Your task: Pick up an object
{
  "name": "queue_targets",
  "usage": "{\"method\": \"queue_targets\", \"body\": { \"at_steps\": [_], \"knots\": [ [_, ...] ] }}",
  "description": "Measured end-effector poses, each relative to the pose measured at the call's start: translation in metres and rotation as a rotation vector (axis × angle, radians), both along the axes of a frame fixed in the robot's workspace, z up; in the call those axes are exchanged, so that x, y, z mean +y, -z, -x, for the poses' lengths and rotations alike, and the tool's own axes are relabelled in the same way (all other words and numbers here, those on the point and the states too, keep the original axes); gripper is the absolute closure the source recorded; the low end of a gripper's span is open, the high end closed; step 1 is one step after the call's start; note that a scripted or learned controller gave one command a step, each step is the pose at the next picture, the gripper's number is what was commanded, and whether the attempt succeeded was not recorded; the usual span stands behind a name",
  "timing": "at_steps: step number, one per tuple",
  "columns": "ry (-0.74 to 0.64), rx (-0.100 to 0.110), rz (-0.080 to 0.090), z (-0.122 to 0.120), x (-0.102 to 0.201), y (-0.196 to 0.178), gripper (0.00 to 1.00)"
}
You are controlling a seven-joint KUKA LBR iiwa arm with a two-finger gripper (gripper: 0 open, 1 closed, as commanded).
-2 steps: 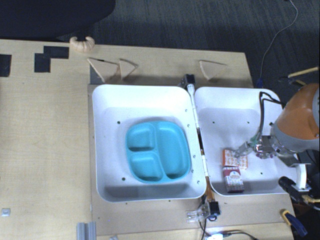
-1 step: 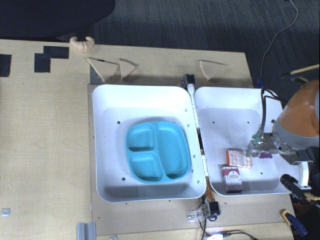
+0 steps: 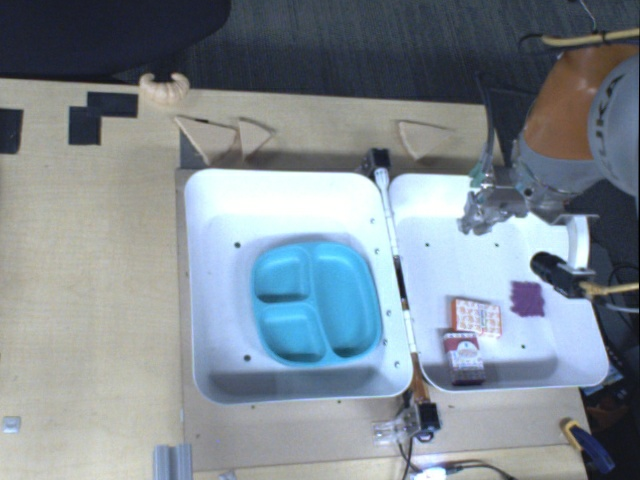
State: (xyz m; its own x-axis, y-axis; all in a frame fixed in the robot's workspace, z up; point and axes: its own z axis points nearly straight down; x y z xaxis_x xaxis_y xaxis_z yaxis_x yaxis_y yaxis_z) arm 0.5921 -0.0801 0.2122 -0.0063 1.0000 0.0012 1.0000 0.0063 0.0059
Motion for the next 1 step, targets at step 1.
{"method": "queue_targets", "body": {
  "at_steps": [1],
  "knots": [
    [0.003,0.002,0.003,0.0092,-0.0854,-0.0058,1.00]
  ]
}}
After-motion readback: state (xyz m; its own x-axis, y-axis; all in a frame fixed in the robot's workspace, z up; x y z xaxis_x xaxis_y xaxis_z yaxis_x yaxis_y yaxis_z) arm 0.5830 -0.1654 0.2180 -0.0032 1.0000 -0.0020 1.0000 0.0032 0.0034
